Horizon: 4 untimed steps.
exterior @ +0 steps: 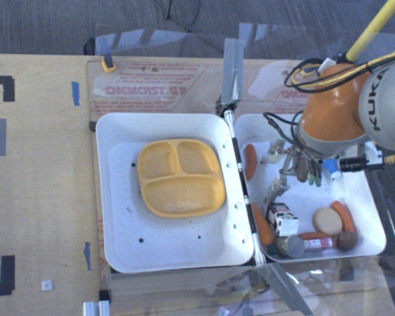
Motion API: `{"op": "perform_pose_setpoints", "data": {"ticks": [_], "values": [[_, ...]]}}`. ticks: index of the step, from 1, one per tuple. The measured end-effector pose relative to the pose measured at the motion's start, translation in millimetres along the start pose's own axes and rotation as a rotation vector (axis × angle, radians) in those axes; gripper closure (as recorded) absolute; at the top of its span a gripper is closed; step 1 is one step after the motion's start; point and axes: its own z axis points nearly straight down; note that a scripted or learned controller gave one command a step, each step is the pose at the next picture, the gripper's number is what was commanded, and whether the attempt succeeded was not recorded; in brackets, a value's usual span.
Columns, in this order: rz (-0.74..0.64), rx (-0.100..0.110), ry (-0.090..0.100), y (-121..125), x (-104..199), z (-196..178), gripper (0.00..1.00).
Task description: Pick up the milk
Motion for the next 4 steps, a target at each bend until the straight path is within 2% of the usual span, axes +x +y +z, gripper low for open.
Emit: {"op": "perform_pose_setpoints", "data": {"ticks": [1, 2, 3, 4], "values": [[0.003, -0.004, -0.007, 0.8, -2.3, -11.7, 1.0], [0.003, -0.004, -0.037, 1.2, -10.1, -19.6, 0.0], [-0.026, 0.001, -0.108, -16.9, 22.8, -24.6, 0.0], [0.039, 0.0, 0.0, 54.2, 26.4, -98.6, 0.0]]}}
